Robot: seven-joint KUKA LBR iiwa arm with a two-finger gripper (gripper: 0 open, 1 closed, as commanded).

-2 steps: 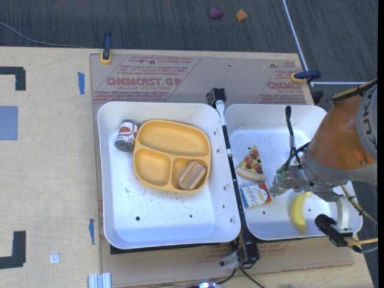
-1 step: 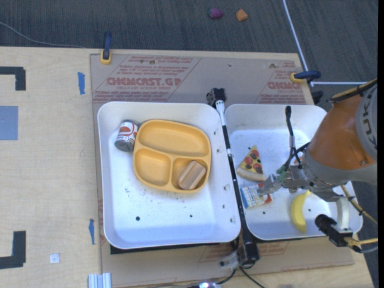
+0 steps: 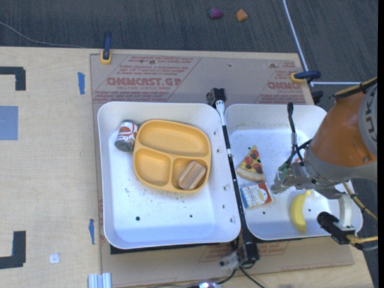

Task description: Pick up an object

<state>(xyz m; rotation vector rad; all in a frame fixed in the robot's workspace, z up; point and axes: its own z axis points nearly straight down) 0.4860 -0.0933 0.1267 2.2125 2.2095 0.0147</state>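
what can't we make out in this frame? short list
- Gripper: fingers too small and dark in the camera view to tell open or shut.
- Right bin: the arm covers its right part.
- Banana: arm hardware hides its right side.
- Can: label too small to read.
- Two bits on the floor: too small to identify.

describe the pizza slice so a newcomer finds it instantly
Look in the right bin, on its left side near the divider between the bins. The pizza slice is a yellow wedge with dark toppings, lying just above a small flat packet; the banana nearby is plain yellow and curved.
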